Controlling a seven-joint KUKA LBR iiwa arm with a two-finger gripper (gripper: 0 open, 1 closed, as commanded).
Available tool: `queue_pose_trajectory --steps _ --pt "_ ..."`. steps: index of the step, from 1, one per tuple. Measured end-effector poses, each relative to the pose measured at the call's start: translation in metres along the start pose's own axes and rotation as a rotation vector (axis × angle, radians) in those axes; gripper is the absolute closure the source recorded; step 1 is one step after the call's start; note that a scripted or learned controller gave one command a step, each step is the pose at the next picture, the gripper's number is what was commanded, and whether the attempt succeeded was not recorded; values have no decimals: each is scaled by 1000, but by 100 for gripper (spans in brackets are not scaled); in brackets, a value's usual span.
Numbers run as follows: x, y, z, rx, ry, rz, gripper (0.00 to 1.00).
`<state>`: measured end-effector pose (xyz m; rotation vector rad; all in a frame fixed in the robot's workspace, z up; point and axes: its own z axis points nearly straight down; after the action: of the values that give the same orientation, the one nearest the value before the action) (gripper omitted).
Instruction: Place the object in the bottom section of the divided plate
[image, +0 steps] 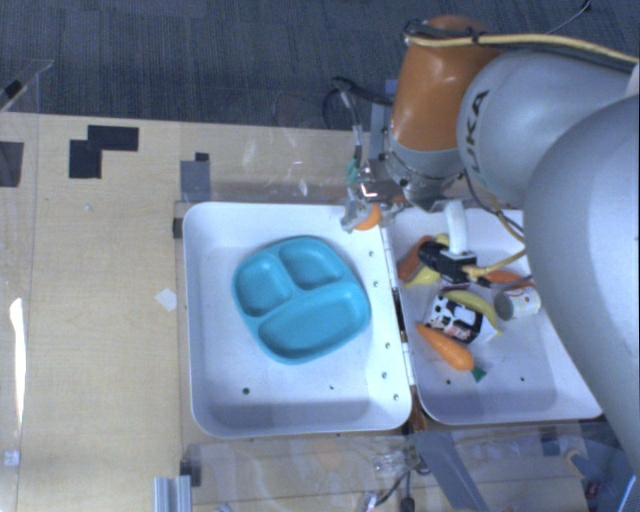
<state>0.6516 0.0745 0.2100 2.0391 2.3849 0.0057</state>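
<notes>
A blue divided plate (300, 297) lies in the left white bin (215, 400), its large bottom section facing the front and two smaller sections behind it. My gripper (362, 216) hangs over the back right corner of that bin, near the wall between the two bins. A small orange object (369, 215) sits between its fingers, lifted off the bin floor. It is above and to the right of the plate, well apart from the bottom section.
The right bin (520, 395) holds several toys: an orange carrot (447, 347), a yellow banana (472, 300), a black-and-white piece (455, 320), a white piece (457, 226). The arm's grey body covers the right side of the view.
</notes>
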Motion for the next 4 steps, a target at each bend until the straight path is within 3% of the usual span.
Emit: queue_pose_trajectory --steps 1,2,3,4 --pt "63 -12 82 2 2 -73 100" --pt "63 -10 70 -4 3 -74 100" --pt "105 -50 24 2 2 98 100" --pt "105 -50 24 2 2 99 0"
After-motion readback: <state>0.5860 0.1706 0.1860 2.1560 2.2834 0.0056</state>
